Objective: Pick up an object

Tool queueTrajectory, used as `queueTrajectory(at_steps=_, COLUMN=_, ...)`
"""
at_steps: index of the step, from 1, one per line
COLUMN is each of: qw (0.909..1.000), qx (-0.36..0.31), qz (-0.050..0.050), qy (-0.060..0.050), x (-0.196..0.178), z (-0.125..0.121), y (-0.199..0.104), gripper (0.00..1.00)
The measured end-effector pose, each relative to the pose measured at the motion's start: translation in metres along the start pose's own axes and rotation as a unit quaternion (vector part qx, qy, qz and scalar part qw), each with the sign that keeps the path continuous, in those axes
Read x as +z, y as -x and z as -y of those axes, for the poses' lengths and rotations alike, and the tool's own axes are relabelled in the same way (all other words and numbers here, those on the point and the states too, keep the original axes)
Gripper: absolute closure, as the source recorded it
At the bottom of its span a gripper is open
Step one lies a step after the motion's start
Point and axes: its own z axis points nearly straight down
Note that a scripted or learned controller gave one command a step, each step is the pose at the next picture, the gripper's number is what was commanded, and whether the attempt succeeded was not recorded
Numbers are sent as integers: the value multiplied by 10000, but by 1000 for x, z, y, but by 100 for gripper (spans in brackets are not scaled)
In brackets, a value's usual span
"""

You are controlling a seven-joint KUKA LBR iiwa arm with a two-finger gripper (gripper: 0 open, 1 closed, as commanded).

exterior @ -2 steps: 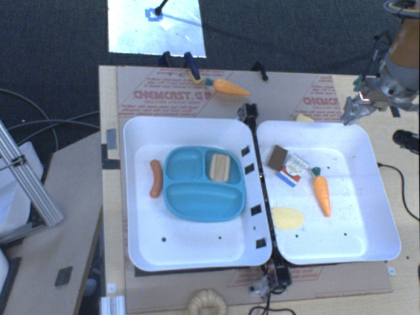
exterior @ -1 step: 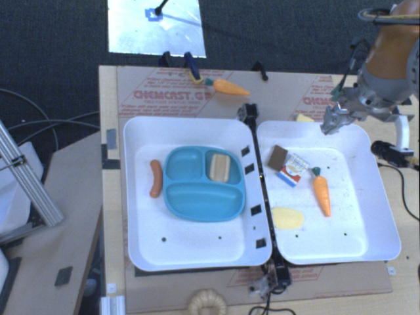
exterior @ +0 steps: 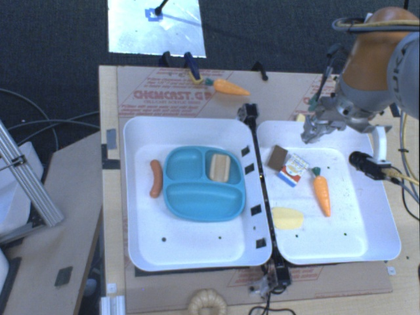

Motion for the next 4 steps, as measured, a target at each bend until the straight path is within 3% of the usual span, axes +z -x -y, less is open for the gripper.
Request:
queueTrajectory(at_steps=1, qw=10000, qx=7, qz=2, qy=-10, x=6, z=38, y=-42, gripper=100)
queueTrajectory(at_steps=3, qw=10000, qx=3, qz=0, qy=-6, x=-9, z=86, y=-129, gripper=100)
queueTrajectory(at_steps=4, qw=10000, qx=7, qz=1, qy=-21, x=7, z=123, y=-167, gripper=100)
